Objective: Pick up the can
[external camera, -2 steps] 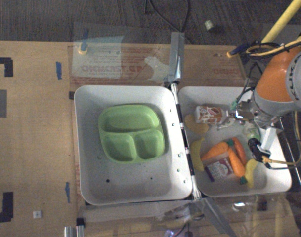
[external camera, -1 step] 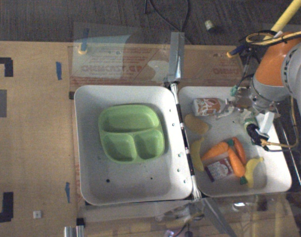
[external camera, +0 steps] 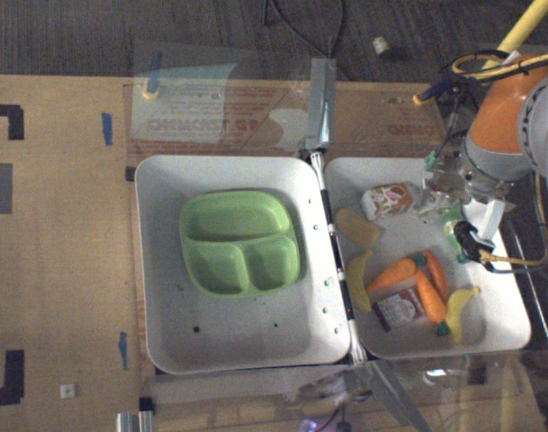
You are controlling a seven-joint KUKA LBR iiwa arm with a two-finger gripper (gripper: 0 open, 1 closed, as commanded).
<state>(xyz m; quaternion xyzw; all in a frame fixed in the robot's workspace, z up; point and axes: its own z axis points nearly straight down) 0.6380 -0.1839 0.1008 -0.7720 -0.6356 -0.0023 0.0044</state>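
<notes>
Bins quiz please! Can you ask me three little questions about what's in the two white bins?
1. True or false: the green plate lies in the right bin.
2. Where are the carrots? A: in the left bin. B: in the right bin. C: on the floor.
3. Fill the gap: the plate is split into ___ compartments.

Key: 1 false, it lies in the left bin. 2 B. 3 three.
</notes>
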